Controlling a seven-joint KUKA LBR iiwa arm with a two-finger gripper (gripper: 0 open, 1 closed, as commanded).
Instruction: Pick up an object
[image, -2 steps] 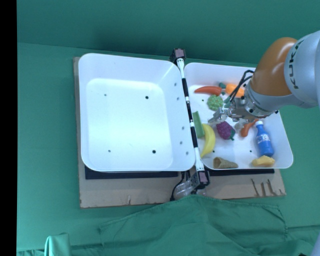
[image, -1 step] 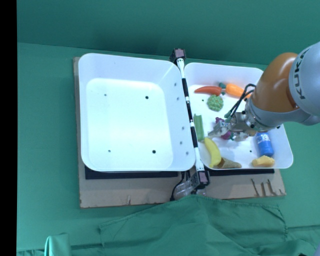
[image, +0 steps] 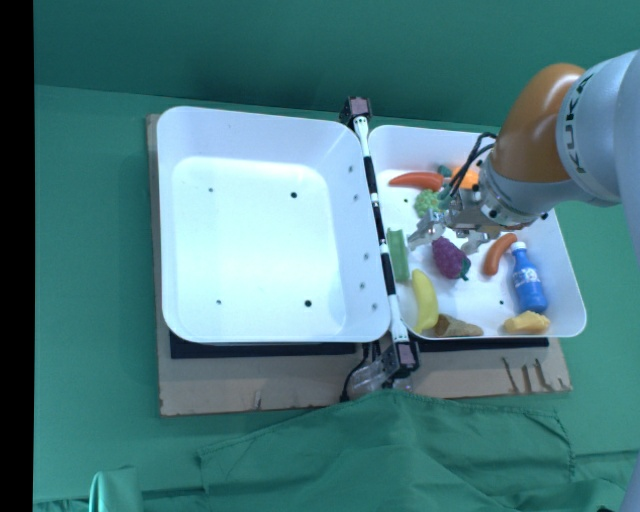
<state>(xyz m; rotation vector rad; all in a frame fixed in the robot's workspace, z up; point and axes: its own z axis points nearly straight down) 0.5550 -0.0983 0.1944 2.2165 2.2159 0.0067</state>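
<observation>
The grey arm (image: 590, 120) comes in from the right, its orange band (image: 535, 115) just above the wrist, and hangs low over the right bin (image: 570, 300); the pincer (image: 440, 232) sits down among the toy food near the middle of that bin, metal fingers (image: 420, 236) pointing toward the divider; whether they are apart or together I cannot tell from here, and I see nothing plainly caught between them.

Just beside the pincer lies a purple, grape-like piece (image: 450, 258), close enough that it may be touching; a small green broccoli-like piece (image: 429, 200) sits just above the fingers; a long red chili (image: 415, 180) lies near the bin's far wall; a bit of orange (image: 467, 178) peeks out by the wrist.

Along the divider side stands a green cucumber-like stick (image: 398, 255), and below it a yellow banana (image: 425, 302); a brown lump (image: 457, 326) rests against the banana's lower end; a reddish sausage (image: 497, 254) lies to the right of the pincer, with a blue bottle (image: 527, 282) beside it and a yellow-orange wedge (image: 526, 323) near the front corner.

The left bin (image: 180, 220) stands beside it, both on a brown board (image: 200, 390) over the green bench (image: 90, 300); a rumpled green cloth (image: 400, 450) lies in front.
</observation>
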